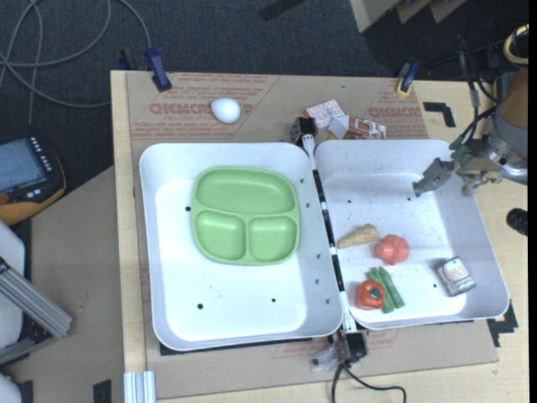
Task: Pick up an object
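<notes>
The gripper [436, 177] hovers over the right bin [482, 225], fingers apart and empty, needing to centre above the red tomato [392, 248] before descending.

A green divided plate [247, 215] is taking up the left bin's [168, 309] far half. In the right bin [377, 170], items are crowding the near edge, leaving the far half open.

Claw [443, 177] above right bin [470, 225], green tray [246, 215] in left bin [168, 242]
</notes>
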Action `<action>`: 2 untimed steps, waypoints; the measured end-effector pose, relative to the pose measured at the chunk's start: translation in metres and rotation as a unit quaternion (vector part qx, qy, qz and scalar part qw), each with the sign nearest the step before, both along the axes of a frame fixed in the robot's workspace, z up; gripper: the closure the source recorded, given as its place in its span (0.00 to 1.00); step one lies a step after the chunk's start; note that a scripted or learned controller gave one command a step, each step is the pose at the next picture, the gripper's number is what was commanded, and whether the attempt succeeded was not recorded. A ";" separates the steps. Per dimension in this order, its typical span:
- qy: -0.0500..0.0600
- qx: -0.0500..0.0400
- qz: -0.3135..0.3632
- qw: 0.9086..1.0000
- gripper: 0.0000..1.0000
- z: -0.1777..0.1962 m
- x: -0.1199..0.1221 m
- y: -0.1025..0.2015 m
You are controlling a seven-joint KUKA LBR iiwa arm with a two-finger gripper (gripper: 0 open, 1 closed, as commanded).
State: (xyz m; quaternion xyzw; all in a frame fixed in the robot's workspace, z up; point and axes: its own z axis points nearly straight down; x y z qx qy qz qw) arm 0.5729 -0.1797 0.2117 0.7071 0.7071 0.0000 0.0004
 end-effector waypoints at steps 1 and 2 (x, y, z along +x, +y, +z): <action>0.002 0.001 0.001 1.000 0.00 -0.047 -0.035 0.048; 0.001 0.001 0.000 1.000 0.00 -0.127 -0.045 0.056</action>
